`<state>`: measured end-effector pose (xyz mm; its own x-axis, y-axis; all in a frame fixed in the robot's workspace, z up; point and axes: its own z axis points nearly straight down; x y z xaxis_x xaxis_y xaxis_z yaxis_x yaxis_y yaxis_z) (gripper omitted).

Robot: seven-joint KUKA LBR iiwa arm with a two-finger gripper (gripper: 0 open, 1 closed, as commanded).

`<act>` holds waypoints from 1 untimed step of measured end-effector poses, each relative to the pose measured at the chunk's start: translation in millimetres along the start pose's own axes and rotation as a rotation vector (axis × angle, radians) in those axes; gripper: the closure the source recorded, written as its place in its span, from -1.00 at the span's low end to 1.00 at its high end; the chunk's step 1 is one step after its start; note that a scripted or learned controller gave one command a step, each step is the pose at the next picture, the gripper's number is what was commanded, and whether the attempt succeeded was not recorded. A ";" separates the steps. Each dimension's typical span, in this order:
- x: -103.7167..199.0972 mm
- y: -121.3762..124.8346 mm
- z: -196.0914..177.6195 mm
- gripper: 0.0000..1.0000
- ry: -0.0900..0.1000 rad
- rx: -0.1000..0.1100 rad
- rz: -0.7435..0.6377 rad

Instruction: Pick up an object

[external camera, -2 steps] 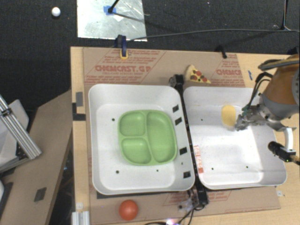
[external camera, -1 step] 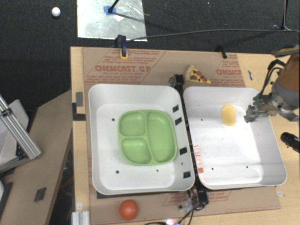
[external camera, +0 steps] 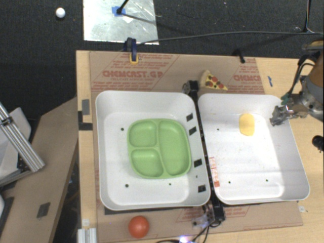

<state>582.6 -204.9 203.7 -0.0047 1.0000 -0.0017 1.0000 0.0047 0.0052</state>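
**Yellow obj in right bin, gripper at the bin's right rim**

From my feed, the pick target I see is a small yellow object [external camera: 247, 124], soft-looking, rounded, a bit taller than wide, pale yellow w/ a slightly deeper tone toward its lower end. No markings I can make out. It lies flat on the floor of the right bin [external camera: 263, 186], in the far half, roughly mid-width, apart from every wall.

The gripper [external camera: 278, 116] sits at the right bin's far-right rim, w/ the arm [external camera: 310, 92] coming in from the right edge of the bench. It's near the yellow obj but not touching; bare white floor shows between them. Nothing is between the fingers that I can see. How far they're spread I can't tell, too small and dark at this res.

Left bin [external camera: 111, 186] holds a green divided tray [external camera: 159, 148], three compartments, about centred on the bin floor.

Outside the bins: a pizza-slice toy [external camera: 212, 81] on the cardboard just past the far edge where the two bins meet, and a red ball [external camera: 138, 226] on the bench by the left bin's near edge.
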 end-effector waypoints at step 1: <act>-0.2 1.3 -24.9 1.00 0.000 0.001 0.000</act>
<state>583.8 -205.0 228.7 -0.0050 1.0000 -0.0015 1.0000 0.0050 0.0047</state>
